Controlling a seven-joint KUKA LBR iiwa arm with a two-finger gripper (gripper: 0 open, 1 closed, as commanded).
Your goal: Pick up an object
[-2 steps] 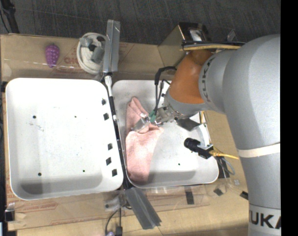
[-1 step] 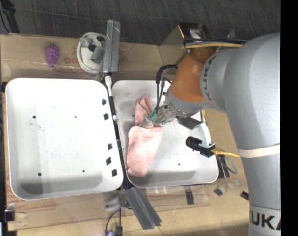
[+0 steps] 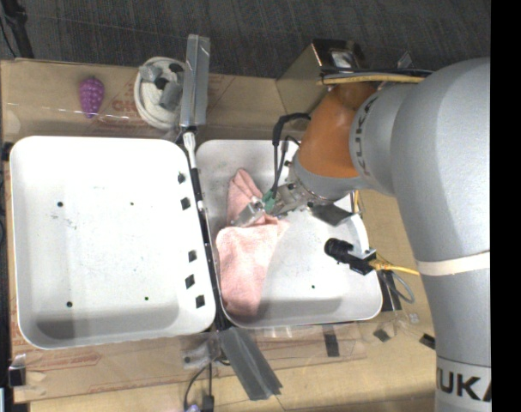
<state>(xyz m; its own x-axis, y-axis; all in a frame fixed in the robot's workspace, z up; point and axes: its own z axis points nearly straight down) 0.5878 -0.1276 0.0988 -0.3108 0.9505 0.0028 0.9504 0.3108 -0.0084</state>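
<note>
Brown bench (image 3: 243, 88), two white bins (image 3: 97, 324), purple object (image 3: 91, 95)

text: "KUKA" in dark letters, last letter cut by the frame | on: grey arm (image 3: 449, 230), low on its casing near the bottom right, below the pale seam ring | faint reddish print on the cardboard bench (image 3: 123, 106) above the left bin: too blurred to read
</note>
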